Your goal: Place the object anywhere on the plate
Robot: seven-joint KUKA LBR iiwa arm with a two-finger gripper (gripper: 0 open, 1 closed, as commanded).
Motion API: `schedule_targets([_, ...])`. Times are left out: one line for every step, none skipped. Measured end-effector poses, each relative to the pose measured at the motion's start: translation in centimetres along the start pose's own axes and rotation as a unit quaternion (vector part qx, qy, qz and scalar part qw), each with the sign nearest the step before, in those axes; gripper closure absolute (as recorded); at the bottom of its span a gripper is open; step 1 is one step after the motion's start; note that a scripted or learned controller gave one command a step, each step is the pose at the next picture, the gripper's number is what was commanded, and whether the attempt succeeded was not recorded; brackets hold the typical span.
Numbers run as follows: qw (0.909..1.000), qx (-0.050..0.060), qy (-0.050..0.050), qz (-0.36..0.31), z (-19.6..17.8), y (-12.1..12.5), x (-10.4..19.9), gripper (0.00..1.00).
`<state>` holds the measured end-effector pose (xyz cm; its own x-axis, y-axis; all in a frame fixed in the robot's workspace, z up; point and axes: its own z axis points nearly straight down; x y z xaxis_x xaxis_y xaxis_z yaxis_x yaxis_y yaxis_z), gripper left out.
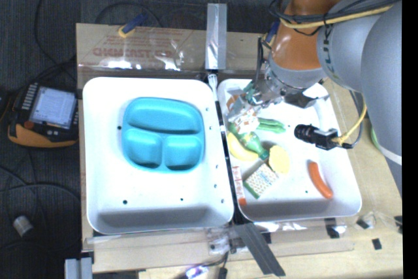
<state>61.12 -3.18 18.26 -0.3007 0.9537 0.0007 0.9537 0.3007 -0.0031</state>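
Beside the plate (162, 134), wide bare left bin (104, 193) floor.

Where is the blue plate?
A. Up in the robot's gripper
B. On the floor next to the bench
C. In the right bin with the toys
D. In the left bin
D: the blue plate lies flat in the middle of the left bin, by itself, while the toy food is piled in the right bin.
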Motion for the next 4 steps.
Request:
schedule_targets([1.0, 0.0, 0.001, -0.008, 0.0, -3.0, 7.2, 1.0])
schedule_targets([1.0, 0.0, 0.0, -0.007, 0.0, 4.6, 10.5, 1.0])
schedule_targets([0.9923, 0.0, -0.002, -0.124, 0.0, 5.2, 11.7, 1.0])
schedule_targets([0.9923, 0.0, -0.001, -0.124, 0.0, 5.2, 11.7, 0.0])
